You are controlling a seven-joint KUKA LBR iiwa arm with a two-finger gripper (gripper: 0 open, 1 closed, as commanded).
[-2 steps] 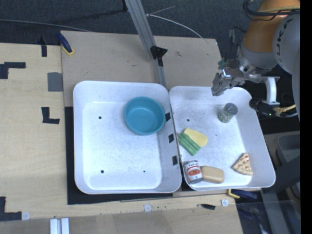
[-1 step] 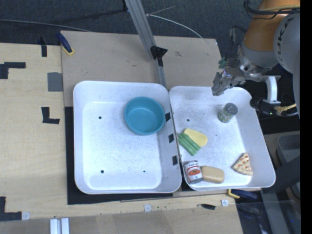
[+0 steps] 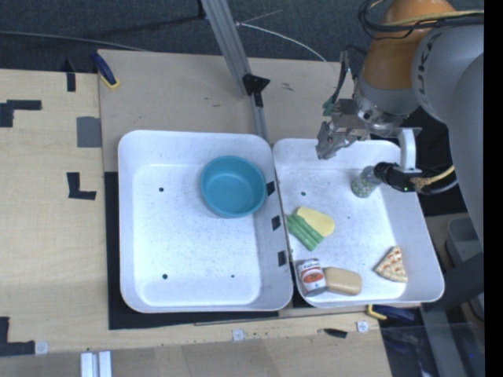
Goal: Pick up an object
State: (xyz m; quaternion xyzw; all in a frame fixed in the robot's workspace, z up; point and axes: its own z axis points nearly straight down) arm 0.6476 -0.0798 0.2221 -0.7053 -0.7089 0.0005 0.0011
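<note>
The bench (image 3: 173,93) is pale wood with black tape marks on its left part and a dark mat under the two white bins. Beyond its far edge lies a dark blue floor crossed by thin cables. A grey metal pole (image 3: 228,38) slants down from the far side and ends between the bins.

The left bin (image 3: 141,210) holds a blue bowl (image 3: 233,185), upright, towards its far right corner. The right bin (image 3: 416,242) holds a green and yellow toy corn cob (image 3: 310,225) near its left wall, a small can with a red label (image 3: 310,276) at the near left corner, a tan bread roll (image 3: 343,280) just beside the can on its right, a pizza slice (image 3: 391,265) near the right wall, and a small clear cup (image 3: 363,184) towards the far right.

The arm reaches in from the right, its orange band above the far right corner of the bin. The gripper (image 3: 328,144) hangs over the far left part of the right bin, well apart from the corn cob and left of the cup. Nothing shows between the jaws; whether they are spread or pressed together cannot be told
</note>
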